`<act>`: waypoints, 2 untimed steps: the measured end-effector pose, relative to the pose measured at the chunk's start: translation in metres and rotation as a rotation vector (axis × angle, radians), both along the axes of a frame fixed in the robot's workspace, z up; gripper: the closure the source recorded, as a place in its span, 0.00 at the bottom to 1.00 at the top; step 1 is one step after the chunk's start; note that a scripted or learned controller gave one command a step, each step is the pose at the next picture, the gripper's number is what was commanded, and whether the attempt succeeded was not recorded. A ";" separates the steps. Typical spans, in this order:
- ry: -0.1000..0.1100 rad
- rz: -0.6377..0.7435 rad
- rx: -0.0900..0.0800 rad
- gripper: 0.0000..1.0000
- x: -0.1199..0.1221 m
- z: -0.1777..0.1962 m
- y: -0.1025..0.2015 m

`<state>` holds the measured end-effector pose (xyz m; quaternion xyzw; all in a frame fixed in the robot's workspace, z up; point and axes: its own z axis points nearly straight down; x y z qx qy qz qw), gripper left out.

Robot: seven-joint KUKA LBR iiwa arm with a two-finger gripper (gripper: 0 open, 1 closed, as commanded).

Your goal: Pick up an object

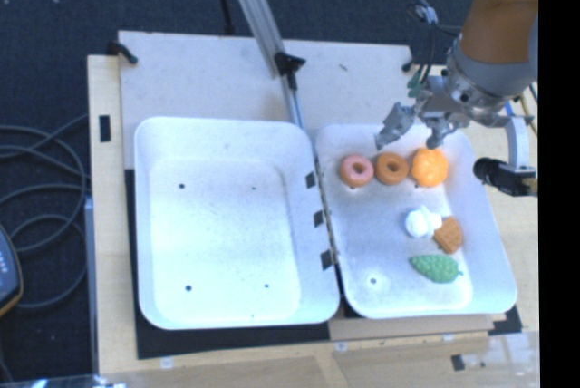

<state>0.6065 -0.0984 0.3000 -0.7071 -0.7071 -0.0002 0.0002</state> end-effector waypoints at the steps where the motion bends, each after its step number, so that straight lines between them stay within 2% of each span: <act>1: 0.000 0.007 0.001 0.00 0.053 -0.004 0.115; 2: 0.000 0.000 0.000 0.00 0.053 -0.004 0.110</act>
